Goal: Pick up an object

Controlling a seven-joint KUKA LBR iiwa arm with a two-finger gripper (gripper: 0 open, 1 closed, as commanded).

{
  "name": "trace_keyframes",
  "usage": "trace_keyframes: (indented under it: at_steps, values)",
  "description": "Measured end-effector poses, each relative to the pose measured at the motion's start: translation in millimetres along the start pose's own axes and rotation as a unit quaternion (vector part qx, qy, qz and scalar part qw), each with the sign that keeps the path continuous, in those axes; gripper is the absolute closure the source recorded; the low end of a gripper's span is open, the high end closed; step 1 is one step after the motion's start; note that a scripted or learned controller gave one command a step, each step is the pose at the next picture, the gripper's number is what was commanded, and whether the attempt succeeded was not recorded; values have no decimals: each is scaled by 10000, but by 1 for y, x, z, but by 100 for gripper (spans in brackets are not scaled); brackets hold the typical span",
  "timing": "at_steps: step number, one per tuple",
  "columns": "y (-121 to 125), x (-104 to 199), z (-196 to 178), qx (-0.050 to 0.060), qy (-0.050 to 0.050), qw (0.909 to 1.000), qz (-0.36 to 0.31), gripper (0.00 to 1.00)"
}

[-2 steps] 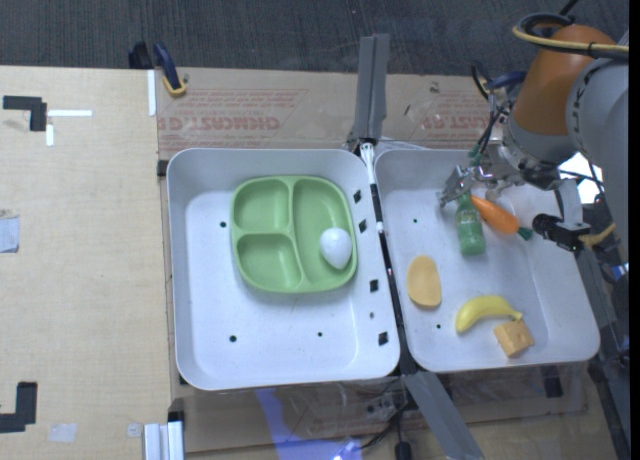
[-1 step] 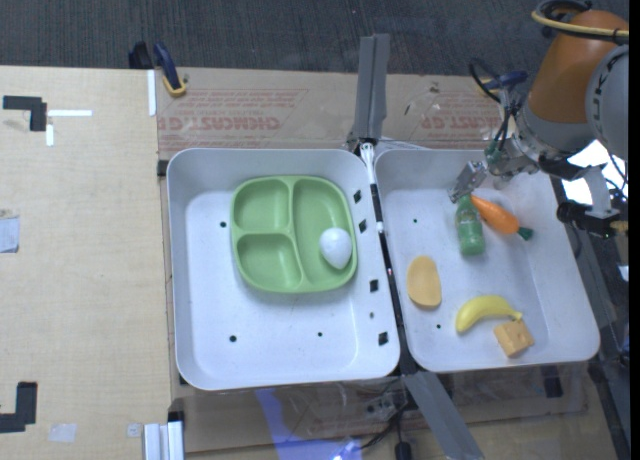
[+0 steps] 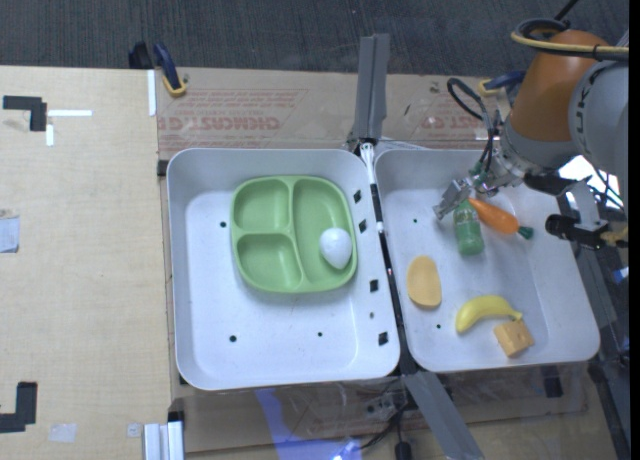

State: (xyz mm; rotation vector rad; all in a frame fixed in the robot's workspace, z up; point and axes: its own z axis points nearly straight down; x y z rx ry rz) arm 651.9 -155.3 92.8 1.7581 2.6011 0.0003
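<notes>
Hovering gripper [image 3: 458, 198], grip state unclear, one banana [image 3: 484, 312], one carrot [image 3: 496, 217]

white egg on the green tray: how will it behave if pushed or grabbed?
The egg looks round and smooth, so it will likely roll on a nudge, though the divided green tray has ridges that should stop it. Its glossy curved surface may squirt out of a two-finger pinch. It probably weighs little.

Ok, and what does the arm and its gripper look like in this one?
The arm is grey with a rounded orange band above the wrist. Black cables loop beside it, and a yellowish ring sits on top of the orange part. The gripper is small, metallic grey, with two thin fingers.
</notes>
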Motion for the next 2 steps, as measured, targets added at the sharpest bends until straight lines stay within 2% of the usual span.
trace_keyframes:
  at_steps: [1,2]
  values:
    - [0,-2,-10,-16,-10,10000,23,100]
    - [19,28,-99,5,-1,9973,737,100]
